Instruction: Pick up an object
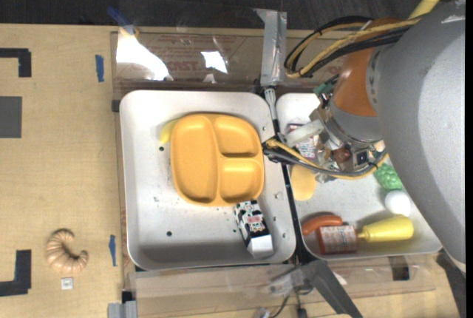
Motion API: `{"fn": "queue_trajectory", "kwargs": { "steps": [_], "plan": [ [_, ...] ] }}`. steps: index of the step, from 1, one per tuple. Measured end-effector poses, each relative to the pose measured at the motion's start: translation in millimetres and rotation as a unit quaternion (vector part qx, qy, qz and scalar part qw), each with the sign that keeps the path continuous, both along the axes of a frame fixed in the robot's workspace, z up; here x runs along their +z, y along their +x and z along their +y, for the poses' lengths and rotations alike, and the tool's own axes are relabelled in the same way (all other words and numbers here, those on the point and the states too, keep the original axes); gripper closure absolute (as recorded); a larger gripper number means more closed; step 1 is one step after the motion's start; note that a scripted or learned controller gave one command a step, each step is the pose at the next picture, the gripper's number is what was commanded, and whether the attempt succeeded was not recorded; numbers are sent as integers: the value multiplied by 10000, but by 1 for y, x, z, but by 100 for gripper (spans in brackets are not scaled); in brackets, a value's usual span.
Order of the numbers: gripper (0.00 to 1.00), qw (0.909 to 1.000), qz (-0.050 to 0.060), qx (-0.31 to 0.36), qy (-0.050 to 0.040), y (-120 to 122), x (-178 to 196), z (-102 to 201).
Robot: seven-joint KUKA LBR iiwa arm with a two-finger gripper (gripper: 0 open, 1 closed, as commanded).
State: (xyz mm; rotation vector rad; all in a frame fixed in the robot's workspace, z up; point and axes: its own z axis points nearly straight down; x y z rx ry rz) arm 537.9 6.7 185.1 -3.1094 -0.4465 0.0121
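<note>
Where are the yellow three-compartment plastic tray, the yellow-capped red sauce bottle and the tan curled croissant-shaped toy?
yellow three-compartment tray (198, 158): camera view, floor of its large compartment.
yellow-capped red sauce bottle (338, 237): camera view, its label.
tan croissant-shaped toy (65, 251): camera view, middle of its curl.

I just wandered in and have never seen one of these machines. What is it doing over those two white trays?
A grey robot arm with an orange band reaches over the right white bin, which holds a yellow-capped sauce bottle, a green knobbly toy and a white ball. Its wrist hides whatever lies directly below. The left white bin holds a yellow divided plate and a small black-and-white carton. A tan curled toy lies outside on the bench.
</note>
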Motion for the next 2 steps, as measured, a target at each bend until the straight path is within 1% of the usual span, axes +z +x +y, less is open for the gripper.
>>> {"fn": "queue_trajectory", "kwargs": {
  "steps": [1, 2],
  "plan": [
    [100, 9990, 11, -439, 1, -59, -4, -52],
    [100, 9987, -42, 504, -3, -35, 169, -83]
  ]
}}
